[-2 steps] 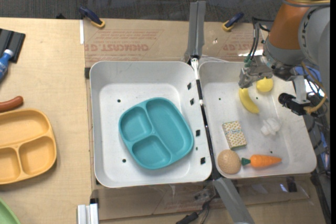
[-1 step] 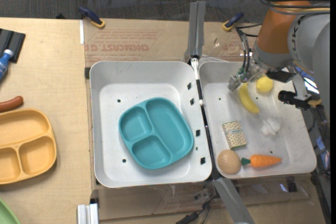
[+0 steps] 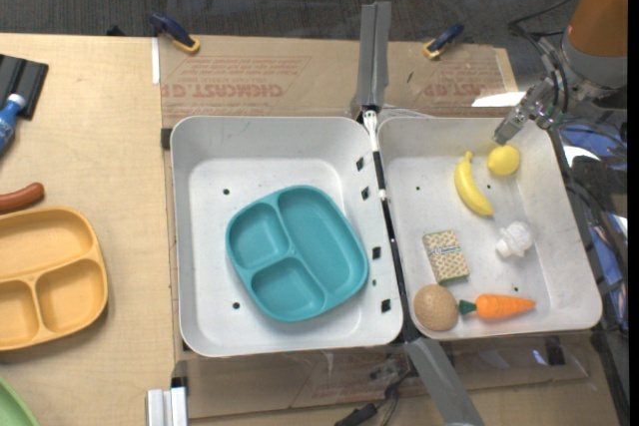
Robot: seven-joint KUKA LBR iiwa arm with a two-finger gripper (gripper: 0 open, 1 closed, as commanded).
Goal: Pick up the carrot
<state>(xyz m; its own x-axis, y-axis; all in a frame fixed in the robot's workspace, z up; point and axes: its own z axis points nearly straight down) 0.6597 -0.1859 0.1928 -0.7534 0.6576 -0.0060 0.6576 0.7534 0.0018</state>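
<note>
While our gripper [image 3: 514, 128] hangs by the lemon [image 3: 504, 161], we cannot tell its state | carrot [image 3: 504, 306] lies at right bin's [image 3: 569, 244] near edge beside the egg [image 3: 435, 307] | we should descend across its middle, clear of egg.

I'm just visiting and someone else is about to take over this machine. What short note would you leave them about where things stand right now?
End effector: at the far edge of the right bin, close to the lemon, holding nothing that can be seen.
Carrot: lying at the near side of the right bin, next to the egg.
Done: nothing yet; the carrot is untouched.
Left: bring the end effector to the carrot, grip it, lift it.
</note>
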